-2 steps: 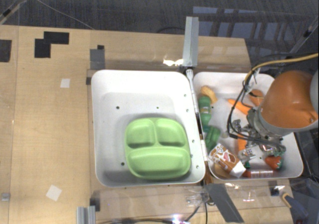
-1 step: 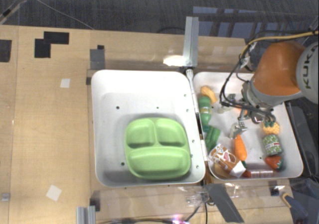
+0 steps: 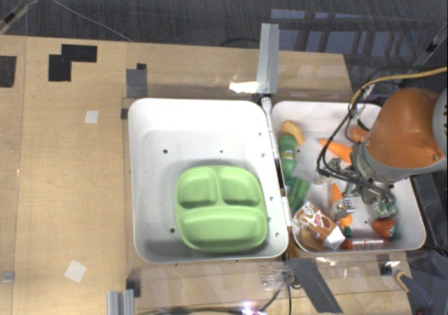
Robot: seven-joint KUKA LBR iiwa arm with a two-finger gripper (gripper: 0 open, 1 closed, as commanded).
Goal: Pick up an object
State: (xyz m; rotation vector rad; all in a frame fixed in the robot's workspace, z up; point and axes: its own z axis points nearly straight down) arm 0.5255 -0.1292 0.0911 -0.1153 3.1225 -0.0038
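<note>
The end effector [image 3: 365,193] hangs low over the right bin [image 3: 417,231], where toy foods such as a green bottle [image 3: 288,153] and an orange carrot [image 3: 339,149] lie jumbled for picking, its wrist hiding the grip state, so one cannot tell.

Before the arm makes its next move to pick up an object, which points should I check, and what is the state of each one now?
1. Gripper is over the right bin: ok.
2. Objects lie in reach below it, such as the orange carrot and green bottle: ok.
3. An object is held: cannot tell, the wrist hides it.
4. Objects are well apart for a clean grasp: not ok, they crowd together.
5. Green tray in the left bin is out of the way: ok.
</note>
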